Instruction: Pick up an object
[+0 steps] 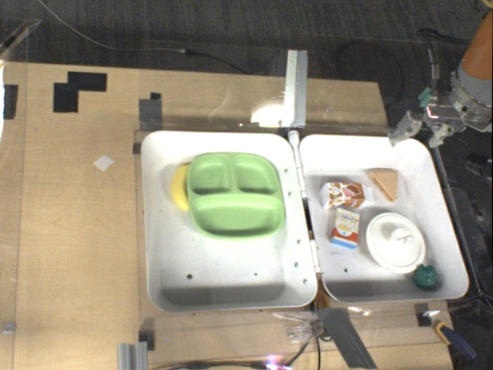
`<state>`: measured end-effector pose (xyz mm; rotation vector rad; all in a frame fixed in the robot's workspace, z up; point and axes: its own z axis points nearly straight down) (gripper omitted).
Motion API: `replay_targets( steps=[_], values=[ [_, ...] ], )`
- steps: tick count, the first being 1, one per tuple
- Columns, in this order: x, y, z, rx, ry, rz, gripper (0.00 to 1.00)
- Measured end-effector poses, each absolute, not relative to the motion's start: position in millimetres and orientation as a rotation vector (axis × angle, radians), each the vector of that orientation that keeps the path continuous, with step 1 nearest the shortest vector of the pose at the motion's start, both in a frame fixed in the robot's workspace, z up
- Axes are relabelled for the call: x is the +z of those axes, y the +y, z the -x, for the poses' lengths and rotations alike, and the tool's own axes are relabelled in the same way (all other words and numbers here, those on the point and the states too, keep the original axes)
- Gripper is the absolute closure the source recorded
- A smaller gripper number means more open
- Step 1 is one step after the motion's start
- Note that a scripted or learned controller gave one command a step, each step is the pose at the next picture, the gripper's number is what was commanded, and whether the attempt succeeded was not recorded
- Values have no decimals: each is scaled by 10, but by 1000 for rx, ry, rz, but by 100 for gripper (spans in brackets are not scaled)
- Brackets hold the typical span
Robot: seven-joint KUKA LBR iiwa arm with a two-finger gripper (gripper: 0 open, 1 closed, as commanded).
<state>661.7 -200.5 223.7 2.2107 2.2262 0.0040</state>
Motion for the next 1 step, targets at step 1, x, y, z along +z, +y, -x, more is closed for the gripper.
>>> replay_targets(
  steps=[1],
  values=[
    [1508, -1957, -6337, 3, 2205, -2232, 0]
  ],
)
